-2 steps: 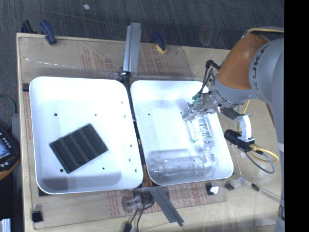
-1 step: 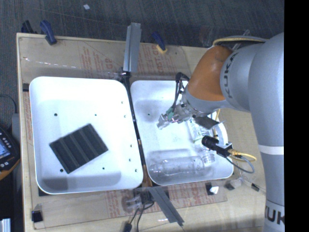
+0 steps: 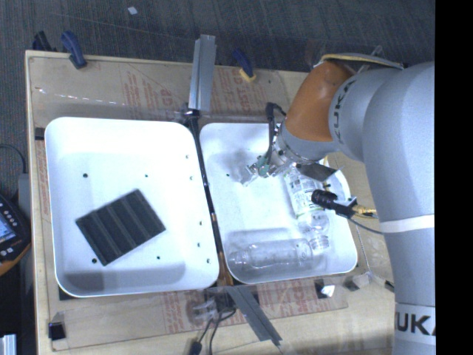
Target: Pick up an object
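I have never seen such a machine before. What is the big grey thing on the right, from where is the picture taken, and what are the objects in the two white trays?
The big grey shape is a robot arm with an orange band near its wrist. It reaches in from the right side of the picture. At its end is a gripper, the part that grasps things; it is low inside the right bin. I cannot tell whether it holds anything.

The picture comes from one fixed camera above the bench, looking down at a slant.

On the bench stand two shallow white bins side by side. The left bin holds a dark ribbed rectangular pad. The right bin holds two clear plastic bottles: one lies along the near edge, the other lies beside the gripper.
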`<state>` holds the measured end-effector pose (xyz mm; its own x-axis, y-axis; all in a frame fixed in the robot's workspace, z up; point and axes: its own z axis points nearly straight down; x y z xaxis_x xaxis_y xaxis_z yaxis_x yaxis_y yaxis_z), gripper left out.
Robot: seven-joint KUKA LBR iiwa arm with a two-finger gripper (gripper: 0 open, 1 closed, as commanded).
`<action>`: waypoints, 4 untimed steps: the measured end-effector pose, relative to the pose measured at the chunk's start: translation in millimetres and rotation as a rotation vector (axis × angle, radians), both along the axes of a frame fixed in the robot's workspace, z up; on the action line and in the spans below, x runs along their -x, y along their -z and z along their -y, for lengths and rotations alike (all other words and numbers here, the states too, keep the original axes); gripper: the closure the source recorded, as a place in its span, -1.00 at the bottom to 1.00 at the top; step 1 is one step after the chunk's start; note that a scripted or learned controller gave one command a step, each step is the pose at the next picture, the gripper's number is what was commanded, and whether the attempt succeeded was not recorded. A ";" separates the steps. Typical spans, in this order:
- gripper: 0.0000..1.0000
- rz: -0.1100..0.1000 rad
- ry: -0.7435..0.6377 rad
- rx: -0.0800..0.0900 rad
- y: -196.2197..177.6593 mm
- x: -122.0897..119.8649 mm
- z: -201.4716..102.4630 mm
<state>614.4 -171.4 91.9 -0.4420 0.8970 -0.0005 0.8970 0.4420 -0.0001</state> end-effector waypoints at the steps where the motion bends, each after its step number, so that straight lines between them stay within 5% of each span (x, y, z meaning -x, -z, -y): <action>1: 1.00 0.002 -0.011 0.001 -168.5 26.6 4.5; 2: -1.00 0.001 -0.011 0.001 -168.3 26.6 4.3; 3: -1.00 -0.002 -0.046 0.000 -110.5 86.9 19.0; 4: -1.00 0.002 0.202 0.001 -115.3 68.4 26.8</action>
<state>545.9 -198.2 207.2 -0.2528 0.9675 -0.0018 0.9675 0.2528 0.0013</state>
